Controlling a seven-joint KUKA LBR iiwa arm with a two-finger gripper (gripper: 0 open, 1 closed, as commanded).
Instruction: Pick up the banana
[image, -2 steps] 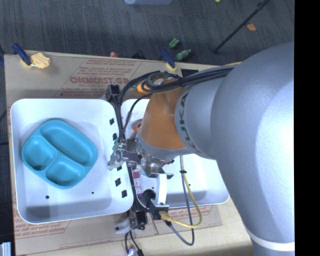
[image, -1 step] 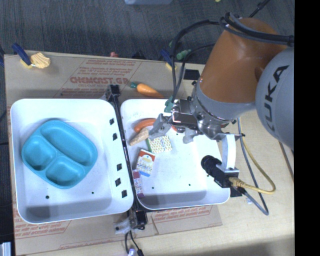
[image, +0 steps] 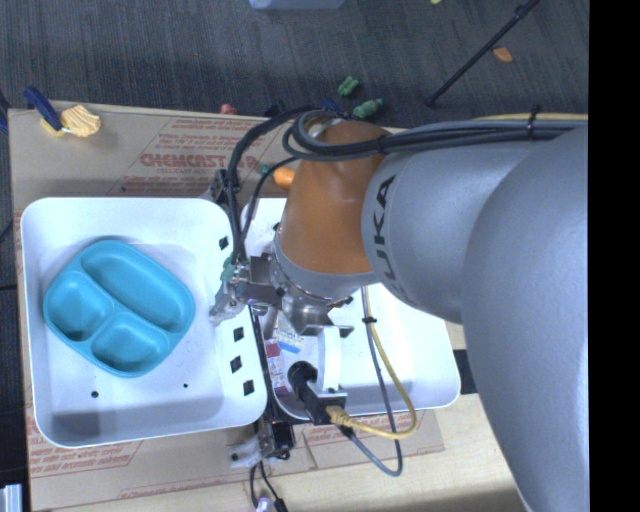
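Beneath the arm, two shallow white bins are seen side by side on a sheet of brown cardboard (image: 170, 150) printed in red, which is laid flat over the bench. Dark ribbed carpet (image: 150, 50) fills the floor toward 12 o'clock, crossed at 1 o'clock by a thin black rod (image: 480, 55). A small yellow and blue object (image: 75, 122) is seen at 10 o'clock on the cardboard's edge, and two small green pieces (image: 360, 100) lie just beyond the cardboard at 12 o'clock.

The left bin (image: 120, 215), of smooth matt plastic with rounded corners, is occupied by a glossy blue tray (image: 118, 305), rounded in outline, divided into three compartments and set at a slant. Small black square marks (image: 238, 350) are spaced along the rims where the bins meet.

The right bin (image: 430, 360) is largely covered by the grey arm (image: 500, 260), smooth and cylindrical, with its orange band (image: 325, 200) at the centre of the view. Black cables (image: 250, 150) are looped over the band, and a yellow cable (image: 385, 400) curves down toward 6 o'clock. The gripper (image: 288, 340) is held over the right bin's left edge, beneath the wrist; whether it is wide, narrow or holding anything cannot be told. Where the banana lies cannot be told.
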